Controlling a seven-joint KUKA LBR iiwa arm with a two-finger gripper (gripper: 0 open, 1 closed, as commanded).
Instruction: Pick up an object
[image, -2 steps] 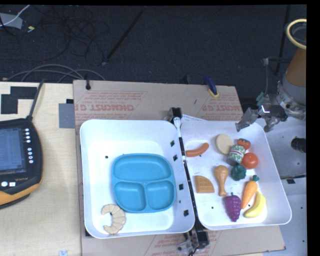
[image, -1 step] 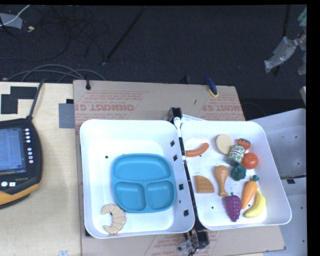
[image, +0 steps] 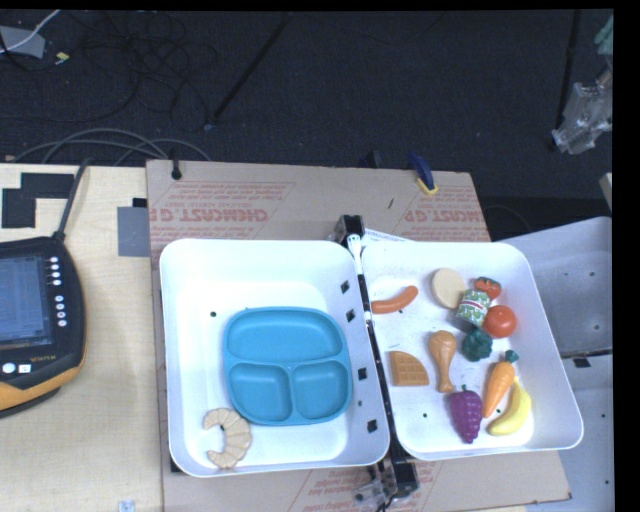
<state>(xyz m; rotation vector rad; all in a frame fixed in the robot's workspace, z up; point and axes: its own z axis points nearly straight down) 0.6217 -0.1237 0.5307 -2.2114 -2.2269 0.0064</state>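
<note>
The right bin (image: 545, 300) holds several toy foods: a sausage (image: 393, 299), a beige bun (image: 448, 288), a small can (image: 472, 305), a tomato (image: 499, 321), broccoli (image: 477, 345), a drumstick (image: 443, 355), a waffle wedge (image: 407, 369), a carrot (image: 498, 385), a banana (image: 512, 412) and purple grapes (image: 464, 413). The left bin (image: 190, 300) holds a blue divided plate (image: 288, 364) and a croissant (image: 228, 437). A pale, blurred shape that looks like my gripper (image: 583, 115) hangs at the top right, well away from both bins.
A teach pendant (image: 30, 315) lies on the wooden bench at the left. Cardboard (image: 300, 200) lies under the bins. Cables run over the dark floor at the back. A grey panel (image: 580, 280) sits right of the right bin.
</note>
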